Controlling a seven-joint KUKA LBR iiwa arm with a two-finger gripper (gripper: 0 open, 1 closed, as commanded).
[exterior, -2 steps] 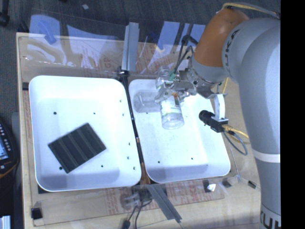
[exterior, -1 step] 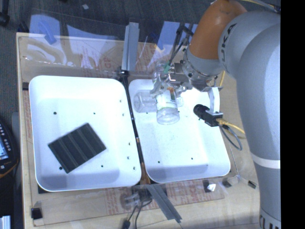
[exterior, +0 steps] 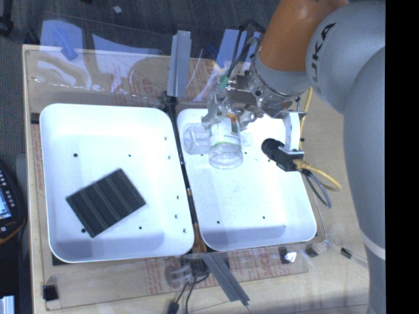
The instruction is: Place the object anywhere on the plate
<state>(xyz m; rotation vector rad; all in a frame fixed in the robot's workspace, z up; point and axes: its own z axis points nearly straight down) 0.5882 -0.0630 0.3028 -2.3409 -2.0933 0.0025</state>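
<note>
A dark grey ribbed rectangular plate (exterior: 106, 202) lies flat in the left bin (exterior: 59, 126), toward its front left. My gripper (exterior: 226, 122) is over the back left part of the right bin (exterior: 288, 221). It is shut on a clear plastic cup (exterior: 226, 150), whose upper end sits between the fingers (exterior: 212, 115). The cup hangs below them, its round end toward the camera. A faint clear shape (exterior: 193, 139) shows just left of the cup, near the bin's left wall; I cannot tell what it is.
A black part with a yellow cable (exterior: 283, 154) hangs off the wrist, right of the cup. A raised divider (exterior: 185, 182) separates the two bins. A grey upright bracket (exterior: 179, 61) stands behind the bins.
</note>
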